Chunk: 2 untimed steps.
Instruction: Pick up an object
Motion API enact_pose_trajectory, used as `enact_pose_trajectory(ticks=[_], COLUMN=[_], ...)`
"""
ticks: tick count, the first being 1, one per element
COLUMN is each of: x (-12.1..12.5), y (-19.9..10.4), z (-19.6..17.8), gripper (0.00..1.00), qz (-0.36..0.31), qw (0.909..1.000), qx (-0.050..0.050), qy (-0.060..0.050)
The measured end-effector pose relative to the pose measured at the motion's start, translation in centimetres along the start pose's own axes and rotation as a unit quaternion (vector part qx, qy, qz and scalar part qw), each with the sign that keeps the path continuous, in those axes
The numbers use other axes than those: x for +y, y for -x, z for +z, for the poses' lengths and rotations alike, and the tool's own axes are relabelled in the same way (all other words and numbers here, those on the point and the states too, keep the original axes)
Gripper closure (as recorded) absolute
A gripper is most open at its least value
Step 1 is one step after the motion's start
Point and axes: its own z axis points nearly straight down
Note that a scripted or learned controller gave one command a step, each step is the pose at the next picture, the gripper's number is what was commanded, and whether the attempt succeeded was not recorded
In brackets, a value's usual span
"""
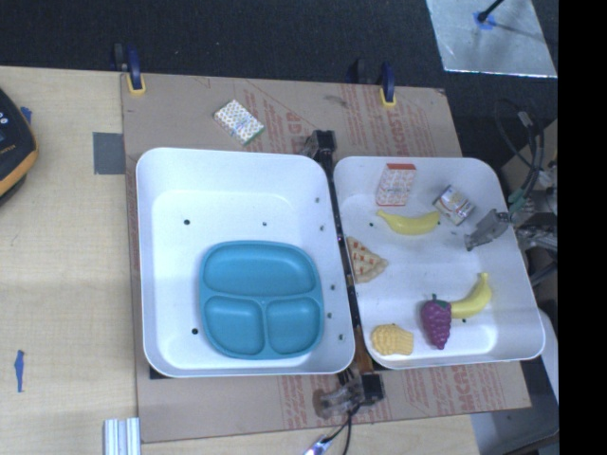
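Camera view, one moment, contents as follows.

Counter [66,273]: pale wood, carrying a brown cardboard sheet [285,102] held by two blue-and-yellow clamps at its far edge. Two shallow white bins stood side by side on the sheet, touching along their inner rims.

Left bin [152,183]: held a blue divided tray [261,298], three compartments, lying flat toward the near side.

Right bin [503,344]: held the loose items.
- Pink-and-white carton [396,184], far side, lying flat.
- Yellow banana [410,222], just near of the carton, lying crosswise.
- Small silver wrapped piece [453,203], right of that banana, close to it.
- Waffle-patterned wedge [364,260], against the left wall.
- Corn cob [393,339], near left corner.
- Purple grape bunch [436,321], right of the corn, beside it.
- Second banana [474,298], touching the grapes on their right, tilted up toward the far right.

Gripper [486,227]: grey, at the right bin's right rim, near the silver piece and apart from it. Whether its jaws were spread or pressed together could not be told; nothing was seen between them.

Outside the bins: patterned small packet [238,120] on the cardboard, far of the left bin; yellow-and-black device [13,150] at the counter's left edge; grey tape patch [108,152] left of the left bin.
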Motion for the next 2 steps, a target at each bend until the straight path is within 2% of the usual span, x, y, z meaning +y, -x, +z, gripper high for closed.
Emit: enact_pose_trajectory(ticks=[1, 2], x=[-2.8, 6.0], y=[-3.9, 0.7], z=[13.0, 12.8], gripper=[0.0, 0.0], qz=[-0.001, 0.0], qw=[1.0, 1.0], qx=[0.0, 0.0], qy=[-0.001, 0.001])
